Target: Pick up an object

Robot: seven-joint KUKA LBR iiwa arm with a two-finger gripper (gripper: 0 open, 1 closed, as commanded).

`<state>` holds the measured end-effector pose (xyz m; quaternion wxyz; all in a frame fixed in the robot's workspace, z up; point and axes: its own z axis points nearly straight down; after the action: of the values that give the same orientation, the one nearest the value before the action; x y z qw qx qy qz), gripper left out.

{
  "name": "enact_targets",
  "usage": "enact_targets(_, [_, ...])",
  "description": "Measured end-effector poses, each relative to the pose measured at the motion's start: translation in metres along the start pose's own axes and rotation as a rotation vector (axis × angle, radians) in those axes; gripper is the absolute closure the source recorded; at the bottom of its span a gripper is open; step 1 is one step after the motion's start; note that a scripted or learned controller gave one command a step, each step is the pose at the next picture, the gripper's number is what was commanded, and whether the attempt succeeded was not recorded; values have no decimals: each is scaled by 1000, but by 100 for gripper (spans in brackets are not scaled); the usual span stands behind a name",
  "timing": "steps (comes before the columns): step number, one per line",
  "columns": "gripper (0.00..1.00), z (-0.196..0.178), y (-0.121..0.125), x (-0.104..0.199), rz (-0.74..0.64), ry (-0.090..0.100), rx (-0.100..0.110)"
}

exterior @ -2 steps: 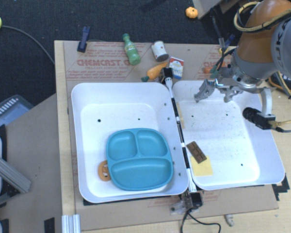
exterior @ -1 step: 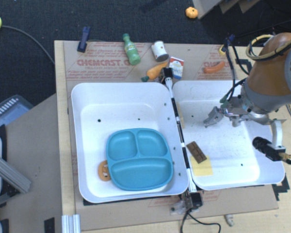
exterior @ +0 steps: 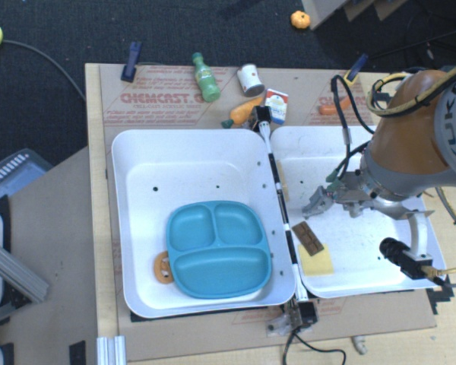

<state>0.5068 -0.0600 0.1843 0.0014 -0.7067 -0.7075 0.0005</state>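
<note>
While the arm (exterior: 410, 139) reaches in from 3 o'clock over the right bin (exterior: 365, 258), its gripper (exterior: 318, 202) hangs low above the bin's left half. Whether it is open or closed cannot be told, and nothing shows in its grasp. A brown block (exterior: 309, 238) lies near the gripper's 6 o'clock, apart from it, slanted, its lower end on a yellow pad (exterior: 317, 263) toward the bin's 7 o'clock corner. The left bin (exterior: 137, 173) holds a blue plate (exterior: 219, 248) with three compartments toward 5 o'clock, and a small brown snack (exterior: 163, 268) sits against the plate's 8 o'clock edge. Beyond the bins at 12 o'clock, the bench (exterior: 159, 97) bears a green bottle (exterior: 206, 78), a white can (exterior: 249, 78), a carrot (exterior: 245, 113) and a carton (exterior: 277, 105).
</note>
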Motion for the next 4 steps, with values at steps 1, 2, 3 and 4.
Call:
enact_targets(1, [0, 74, -20, -44, 3, -2, 0])
enact_targets(2, [0, 97, 8, -33, 2, -2, -7])
enact_targets(3, [0, 96, 56, -35, 1, -2, -5])
enact_targets(4, [0, 97, 44, -33, 2, -2, -11])
